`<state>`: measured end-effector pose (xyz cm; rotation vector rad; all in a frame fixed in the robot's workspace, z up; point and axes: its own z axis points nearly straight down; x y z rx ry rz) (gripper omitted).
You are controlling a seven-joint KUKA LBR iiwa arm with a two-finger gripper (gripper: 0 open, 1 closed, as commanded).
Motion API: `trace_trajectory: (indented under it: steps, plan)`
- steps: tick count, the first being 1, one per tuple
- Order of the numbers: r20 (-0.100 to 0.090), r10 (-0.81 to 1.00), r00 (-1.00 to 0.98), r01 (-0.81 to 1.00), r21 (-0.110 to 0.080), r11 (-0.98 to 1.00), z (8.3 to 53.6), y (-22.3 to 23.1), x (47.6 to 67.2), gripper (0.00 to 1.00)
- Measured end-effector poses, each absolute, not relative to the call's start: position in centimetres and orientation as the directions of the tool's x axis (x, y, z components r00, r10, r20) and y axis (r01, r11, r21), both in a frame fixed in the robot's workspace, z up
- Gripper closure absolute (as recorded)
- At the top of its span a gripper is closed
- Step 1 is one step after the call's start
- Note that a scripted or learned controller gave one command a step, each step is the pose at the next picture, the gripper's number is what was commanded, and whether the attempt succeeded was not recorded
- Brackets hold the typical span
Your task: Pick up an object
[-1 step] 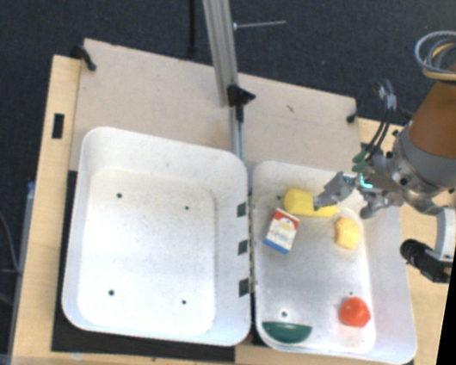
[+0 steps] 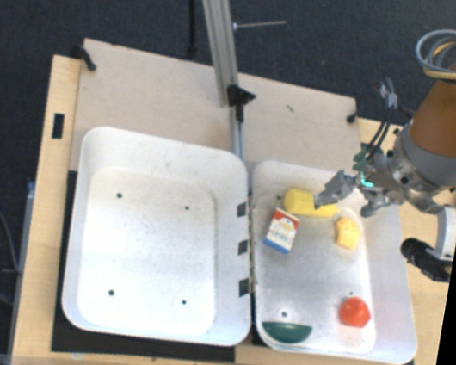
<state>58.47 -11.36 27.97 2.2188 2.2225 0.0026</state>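
1. Bench [image 2: 46, 215] edge lies nearest the camera, a pale wooden board carrying two shallow white bins side by side on a dark mat.
2. At the near rim of the right bin [image 2: 390, 328] sits a dark green bowl-shaped piece [image 2: 287, 330], touching the front wall.
3. Just behind and to the right of it rests a small red-orange round object [image 2: 354, 312], apart from the green piece and close to the bin's right side.
4. The left bin [image 2: 79, 282] shows a bare white floor with four small dark dots.
5. Toward the middle of the right bin stands a small carton [image 2: 282, 230], white with a red top panel and a blue lower band; there is printing on its face, but it is too small to read.
6. To the carton's right, well clear of it, lies a small yellow lumpy object [image 2: 346, 233].
7. Behind the carton lies a larger yellow object [image 2: 300, 202], just beside the carton's top edge.
8. The gripper [image 2: 350, 196] hangs over the far right part of the right bin, its two fingers spread apart; the left fingertip seems to touch the right end of the larger yellow object, though the slant makes contact hard to confirm. Nothing sits between the fingers.
9. Above the gripper rises the grey arm with its orange band [image 2: 447, 111].
10. Farthest back, a grey metal rail [image 2: 220, 32] slants up from a black clamp at the gap between the bins.
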Motion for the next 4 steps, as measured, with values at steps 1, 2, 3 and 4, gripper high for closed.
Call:
trace_trajectory:
  steps: [1, 2, 3, 4]
  plan:
    - [-0.002, 1.000, 0.002, 1.000, -0.005, -0.002, 22.0, -10.9, 58.8, 0.00]
    - [-0.002, 1.000, 0.001, 1.000, -0.004, -0.001, 16.9, -11.1, 57.8, 0.00]
    - [-0.003, 1.000, 0.002, 1.000, -0.004, -0.002, 11.6, -12.3, 58.0, 0.00]
    - [0.000, 1.000, 0.008, 1.000, 0.005, -0.008, 13.1, -12.2, 58.2, 1.00]
